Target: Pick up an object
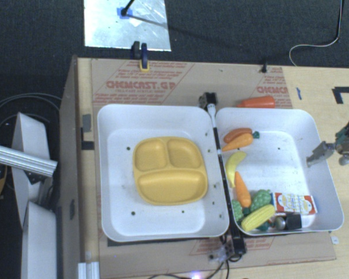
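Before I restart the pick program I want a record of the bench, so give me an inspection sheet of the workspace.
Surface: brown bench board with red print, bearing two white bins side by side.
Job's things: right bin holds a carrot, banana, second carrot, corn cob, green toy and small carton, mostly crowded at its near-left corner.
Clutter: left bin holds a yellow divided plate; another carrot lies on the board behind the right bin.
Grippers: gripper at the right bin's right rim, nothing seen between its fingers.
Cables: white cable on the floor behind.
Surroundings: dark floor, metal sheet.
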`<state>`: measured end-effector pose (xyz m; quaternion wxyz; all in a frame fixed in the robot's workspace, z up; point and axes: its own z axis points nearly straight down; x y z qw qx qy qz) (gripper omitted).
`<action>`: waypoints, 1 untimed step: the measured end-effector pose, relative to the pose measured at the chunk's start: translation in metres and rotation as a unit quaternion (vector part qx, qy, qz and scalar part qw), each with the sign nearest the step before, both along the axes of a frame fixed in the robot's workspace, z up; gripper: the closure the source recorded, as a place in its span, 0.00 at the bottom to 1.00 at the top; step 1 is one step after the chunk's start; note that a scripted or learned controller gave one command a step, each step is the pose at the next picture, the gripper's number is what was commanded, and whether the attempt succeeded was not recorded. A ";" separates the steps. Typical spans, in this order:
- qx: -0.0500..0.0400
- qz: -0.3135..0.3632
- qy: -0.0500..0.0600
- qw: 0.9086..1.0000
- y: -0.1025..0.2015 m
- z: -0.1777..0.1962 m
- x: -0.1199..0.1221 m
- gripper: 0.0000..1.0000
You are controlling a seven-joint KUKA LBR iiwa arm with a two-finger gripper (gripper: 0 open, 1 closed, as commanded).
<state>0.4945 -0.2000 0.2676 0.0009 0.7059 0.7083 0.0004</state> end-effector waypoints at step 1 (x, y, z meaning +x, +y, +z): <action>0.001 -0.001 0.002 1.000 0.033 -0.134 -0.009 0.00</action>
